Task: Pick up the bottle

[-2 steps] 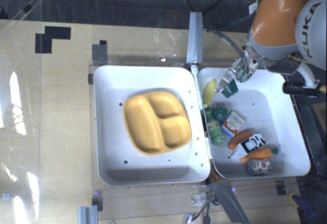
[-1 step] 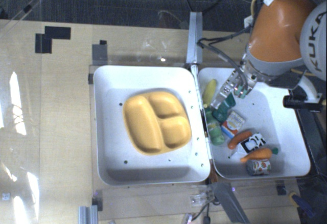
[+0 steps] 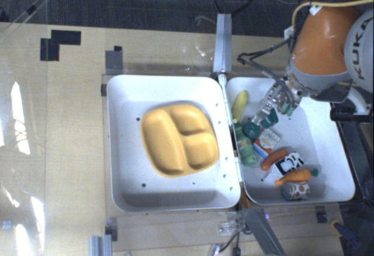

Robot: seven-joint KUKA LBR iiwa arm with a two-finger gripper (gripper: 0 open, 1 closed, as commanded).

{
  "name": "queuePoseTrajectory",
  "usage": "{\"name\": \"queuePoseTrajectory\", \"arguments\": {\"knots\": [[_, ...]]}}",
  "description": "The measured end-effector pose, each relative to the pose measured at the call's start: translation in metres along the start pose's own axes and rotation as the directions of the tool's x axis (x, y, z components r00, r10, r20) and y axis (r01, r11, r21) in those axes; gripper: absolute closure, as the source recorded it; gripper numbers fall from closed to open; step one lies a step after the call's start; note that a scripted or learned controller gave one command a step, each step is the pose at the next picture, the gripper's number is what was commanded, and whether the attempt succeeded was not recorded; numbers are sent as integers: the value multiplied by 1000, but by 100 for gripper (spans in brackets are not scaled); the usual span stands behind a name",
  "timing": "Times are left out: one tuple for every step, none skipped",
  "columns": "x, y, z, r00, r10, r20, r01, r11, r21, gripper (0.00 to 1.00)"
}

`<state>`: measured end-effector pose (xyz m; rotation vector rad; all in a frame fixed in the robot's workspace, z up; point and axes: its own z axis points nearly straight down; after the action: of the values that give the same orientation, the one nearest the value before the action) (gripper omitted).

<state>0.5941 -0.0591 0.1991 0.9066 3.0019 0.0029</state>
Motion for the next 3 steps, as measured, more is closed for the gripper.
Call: {"name": "queuePoseTrajectory", "arguments": {"knots": [[-33, 18, -3, 999, 38, 3, -38, 999, -2, 100], [-31, 1, 12, 988, -154, 3, 154, 988, -1, 100], [-49, -45, -19, 938, -348, 6, 348, 938, 0, 100]]}}
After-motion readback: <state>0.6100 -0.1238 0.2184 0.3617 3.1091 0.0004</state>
